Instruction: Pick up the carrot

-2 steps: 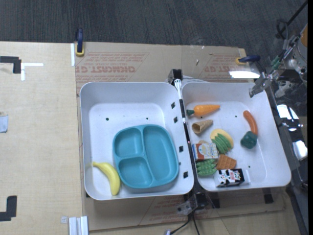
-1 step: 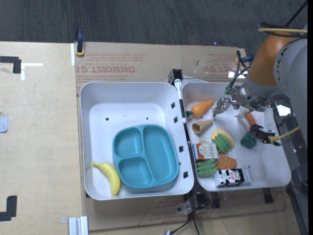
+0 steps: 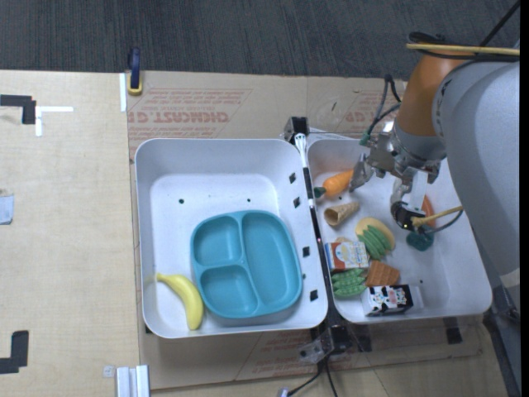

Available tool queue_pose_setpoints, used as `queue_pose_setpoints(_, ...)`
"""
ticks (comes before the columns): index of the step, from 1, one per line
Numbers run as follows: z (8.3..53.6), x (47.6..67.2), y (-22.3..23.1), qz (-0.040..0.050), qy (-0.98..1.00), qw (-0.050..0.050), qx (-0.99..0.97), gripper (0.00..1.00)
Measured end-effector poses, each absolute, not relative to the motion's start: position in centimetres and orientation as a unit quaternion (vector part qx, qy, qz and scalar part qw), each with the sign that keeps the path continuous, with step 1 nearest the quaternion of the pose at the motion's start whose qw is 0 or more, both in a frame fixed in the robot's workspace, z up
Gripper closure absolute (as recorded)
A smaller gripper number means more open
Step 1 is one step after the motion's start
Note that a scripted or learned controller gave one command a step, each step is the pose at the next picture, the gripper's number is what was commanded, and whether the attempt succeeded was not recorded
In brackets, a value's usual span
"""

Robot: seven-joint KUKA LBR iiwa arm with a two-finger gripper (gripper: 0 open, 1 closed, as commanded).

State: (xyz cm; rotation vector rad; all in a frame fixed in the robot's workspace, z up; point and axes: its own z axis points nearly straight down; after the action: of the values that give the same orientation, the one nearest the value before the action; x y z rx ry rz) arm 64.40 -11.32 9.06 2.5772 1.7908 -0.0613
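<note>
My tool sits just at 3 o'clock of carrot; can't tell its state. Should center over carrot, drop straight, avoid cone.

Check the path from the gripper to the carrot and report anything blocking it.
Nothing visible blocks it. The carrot lies in the right bin near the far left corner, with the gripper just to its right. The ice cream cone lies nearer the camera, off the path.
</note>
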Motion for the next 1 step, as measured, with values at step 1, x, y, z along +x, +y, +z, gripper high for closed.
queue_pose_setpoints(1,8.93,63.89,-10.78,-0.0170,0.493,-0.003,0.870,0.00)
